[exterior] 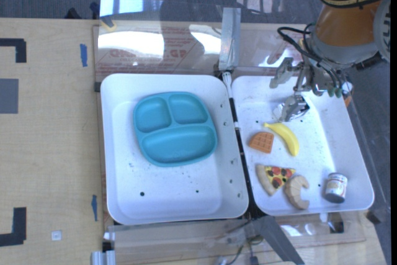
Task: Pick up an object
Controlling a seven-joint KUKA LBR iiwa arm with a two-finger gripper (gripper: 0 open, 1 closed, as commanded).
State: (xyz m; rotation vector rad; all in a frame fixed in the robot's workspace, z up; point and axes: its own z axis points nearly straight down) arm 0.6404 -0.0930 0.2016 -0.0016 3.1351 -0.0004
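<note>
hand (291,110) sits low in the upper part of the right bin (356,133), just above the banana (284,135). whether it is wide or narrow i cannot tell (metal glare and blur hide the tips), and nothing is visibly held.

candidate objects, all in the right bin: the banana just below the hand, a waffle (262,142) touching or nearly touching the banana's left end, a pizza slice (274,177) and a croissant (298,190) lower down, close together, and a small jar (335,187) near the right wall. the left bin (118,152) carries a blue plate (175,127).

risks, as judged:
- a descent onto the banana may catch the stem end only; the curved body would roll or slip out.
- the waffle is so near that a finger may land on it and shove both.
- the hand may come up with nothing.
- pizza and croissant crowd each other; a grasp there may nudge one aside.
</note>
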